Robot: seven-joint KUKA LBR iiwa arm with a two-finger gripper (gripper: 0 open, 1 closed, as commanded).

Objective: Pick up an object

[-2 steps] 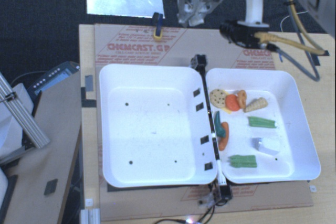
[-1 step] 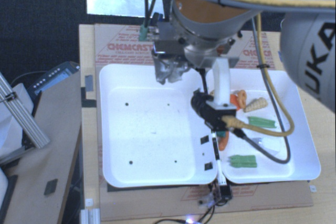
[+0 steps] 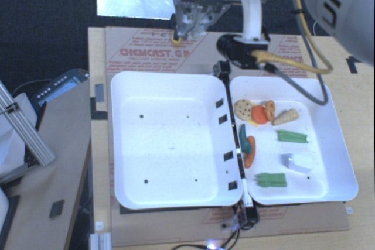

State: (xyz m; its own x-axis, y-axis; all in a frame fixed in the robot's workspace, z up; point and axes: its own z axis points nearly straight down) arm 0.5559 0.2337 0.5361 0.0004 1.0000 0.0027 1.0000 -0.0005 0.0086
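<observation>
My gripper (image 3: 185,32) hangs high over the back edge of the left bin (image 3: 170,143), fingers pointing down. A small yellow object (image 3: 176,40) sits pinched at the fingertips, lifted off the bench. The right bin (image 3: 328,155) holds the other items: a speckled cookie (image 3: 243,108), a red-orange round piece (image 3: 259,116), an orange ring (image 3: 270,107), a tan cone (image 3: 285,117), a green pod (image 3: 292,137), a carrot (image 3: 249,150) against the left wall, a grey-white piece (image 3: 295,163) and a green bundle (image 3: 271,180).
Both bins rest on a cardboard sheet (image 3: 152,52) printed with red lettering. Black clips (image 3: 225,120) run along the seam between the bins. A grey rail (image 3: 26,132) and a handheld device (image 3: 58,85) lie off the bench to the left.
</observation>
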